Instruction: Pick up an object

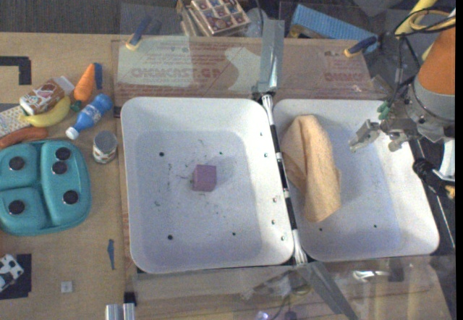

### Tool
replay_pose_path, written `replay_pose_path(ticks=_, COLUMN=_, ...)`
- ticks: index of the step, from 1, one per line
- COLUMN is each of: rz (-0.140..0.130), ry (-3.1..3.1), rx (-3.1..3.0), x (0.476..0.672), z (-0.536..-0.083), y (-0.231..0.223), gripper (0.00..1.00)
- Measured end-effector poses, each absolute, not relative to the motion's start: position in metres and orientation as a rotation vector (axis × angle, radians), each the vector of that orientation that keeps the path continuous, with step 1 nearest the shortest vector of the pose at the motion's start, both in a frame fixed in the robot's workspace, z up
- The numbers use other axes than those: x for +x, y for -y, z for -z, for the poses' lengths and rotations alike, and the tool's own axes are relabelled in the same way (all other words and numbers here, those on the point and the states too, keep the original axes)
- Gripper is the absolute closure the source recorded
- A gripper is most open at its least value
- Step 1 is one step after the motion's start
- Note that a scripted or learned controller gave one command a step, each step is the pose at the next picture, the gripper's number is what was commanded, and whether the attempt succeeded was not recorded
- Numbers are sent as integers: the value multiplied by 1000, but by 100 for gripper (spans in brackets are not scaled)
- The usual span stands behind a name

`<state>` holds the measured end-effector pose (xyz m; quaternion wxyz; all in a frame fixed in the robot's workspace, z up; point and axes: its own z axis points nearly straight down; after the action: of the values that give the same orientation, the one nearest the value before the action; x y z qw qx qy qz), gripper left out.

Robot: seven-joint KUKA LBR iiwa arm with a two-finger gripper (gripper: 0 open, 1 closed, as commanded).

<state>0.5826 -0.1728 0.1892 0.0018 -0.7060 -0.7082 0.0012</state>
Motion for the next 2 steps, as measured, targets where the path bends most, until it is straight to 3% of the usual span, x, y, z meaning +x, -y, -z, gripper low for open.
replay_pose_path(ticks=1, rz=3, ry=2604, rx=-1768, x=601, z=-96, y=126, gripper=0)
replay_pose_path(ticks=2, rz=3, ry=2594, rx=-1793, x=665, z=-90, y=103, gripper=0)
